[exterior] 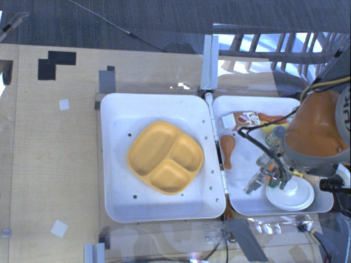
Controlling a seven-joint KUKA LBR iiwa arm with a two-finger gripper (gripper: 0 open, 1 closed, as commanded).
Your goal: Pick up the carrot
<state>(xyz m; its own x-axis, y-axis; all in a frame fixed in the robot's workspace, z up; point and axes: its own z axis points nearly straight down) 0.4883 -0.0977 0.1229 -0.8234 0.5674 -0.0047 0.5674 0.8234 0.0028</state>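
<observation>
Camera view: gripper (258, 184) hanging low in right bin (239, 199); finger state impossible to tell. Carrot (226, 150) lying by bin's left wall, left of gripper, apart.

Beside me the left bin (109, 163) held a yellow divided plate (165, 156), lying near its middle. In the right bin (233, 204), against the wall nearest that plate, lay a brown drumstick (226, 149). A white round lid (290, 194) sat at that bin's near right corner.
</observation>
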